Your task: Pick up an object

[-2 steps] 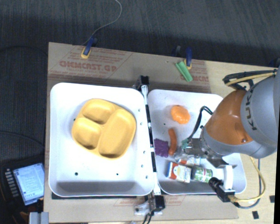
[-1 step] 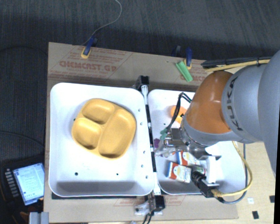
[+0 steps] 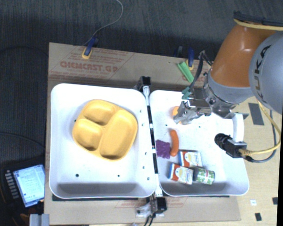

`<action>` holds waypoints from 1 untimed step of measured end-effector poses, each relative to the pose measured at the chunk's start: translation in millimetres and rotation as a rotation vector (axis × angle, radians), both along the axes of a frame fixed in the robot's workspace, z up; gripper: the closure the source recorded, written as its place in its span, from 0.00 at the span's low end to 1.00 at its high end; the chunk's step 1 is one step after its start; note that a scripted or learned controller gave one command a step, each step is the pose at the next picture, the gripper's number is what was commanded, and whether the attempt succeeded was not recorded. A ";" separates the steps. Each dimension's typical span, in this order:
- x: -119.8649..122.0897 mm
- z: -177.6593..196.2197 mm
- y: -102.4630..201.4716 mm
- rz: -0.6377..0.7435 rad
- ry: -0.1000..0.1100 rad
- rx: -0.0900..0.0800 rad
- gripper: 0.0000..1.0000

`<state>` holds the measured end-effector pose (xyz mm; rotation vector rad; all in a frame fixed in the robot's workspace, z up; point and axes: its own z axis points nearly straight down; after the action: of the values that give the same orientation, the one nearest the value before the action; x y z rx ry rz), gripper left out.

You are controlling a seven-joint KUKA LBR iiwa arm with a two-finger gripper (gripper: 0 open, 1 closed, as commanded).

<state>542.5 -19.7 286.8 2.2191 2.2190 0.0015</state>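
Note:
My gripper (image 3: 184,115) hangs over the far left part of the right bin (image 3: 232,187), reaching in from the right. A small orange thing (image 3: 175,110) shows right beside its tip; whether they touch is unclear. Just below lies an orange sausage-shaped piece (image 3: 174,141), with a purple lump (image 3: 162,148) to its left. Nearer the front are two small orange-and-white cartons (image 3: 191,159) (image 3: 180,173) and a green can (image 3: 204,176) on its side.
The left bin (image 3: 61,177) holds a large yellow bread-like loaf (image 3: 105,129). A black divider rail (image 3: 150,130) runs between the bins. The bench's cardboard top (image 3: 87,66) has a blue clip and a green marker at the back edge.

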 end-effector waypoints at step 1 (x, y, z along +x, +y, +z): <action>-46.2 -82.4 -38.9 -0.001 0.006 0.001 1.00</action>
<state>496.3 -58.6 204.4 2.2229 2.2217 -0.0037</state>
